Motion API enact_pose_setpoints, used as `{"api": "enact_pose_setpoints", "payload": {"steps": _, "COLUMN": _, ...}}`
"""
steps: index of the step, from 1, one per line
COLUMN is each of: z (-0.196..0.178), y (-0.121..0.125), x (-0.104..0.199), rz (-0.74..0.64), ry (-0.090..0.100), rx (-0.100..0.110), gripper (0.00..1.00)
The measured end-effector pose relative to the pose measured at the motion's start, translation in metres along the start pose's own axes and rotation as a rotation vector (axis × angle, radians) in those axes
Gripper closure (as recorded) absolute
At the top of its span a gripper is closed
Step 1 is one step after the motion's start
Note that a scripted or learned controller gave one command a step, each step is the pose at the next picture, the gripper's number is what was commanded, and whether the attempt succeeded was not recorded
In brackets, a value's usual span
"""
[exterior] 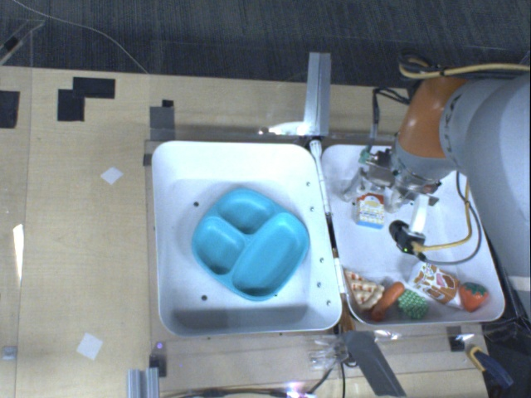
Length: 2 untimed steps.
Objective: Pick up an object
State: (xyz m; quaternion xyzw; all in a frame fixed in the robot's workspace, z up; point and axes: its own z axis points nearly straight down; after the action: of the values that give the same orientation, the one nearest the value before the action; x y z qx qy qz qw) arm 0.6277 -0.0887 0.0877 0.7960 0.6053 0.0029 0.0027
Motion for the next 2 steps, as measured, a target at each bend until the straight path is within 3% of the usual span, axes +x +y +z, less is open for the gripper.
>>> {"api": "enact_pose_setpoints", "payload": {"steps": 1, "z": 0.001, "y": 0.042, "x": 0.008, "rz": 0.010, "ry": 0.000, "rx": 0.004, "gripper": 0.00}}
{"api": "enact_pose_setpoints", "payload": {"steps": 2, "z": -0.004, "y": 0.012, "x": 0.010, "rz": -0.118, "ry": 0.000, "rx": 0.004, "gripper": 0.00}}
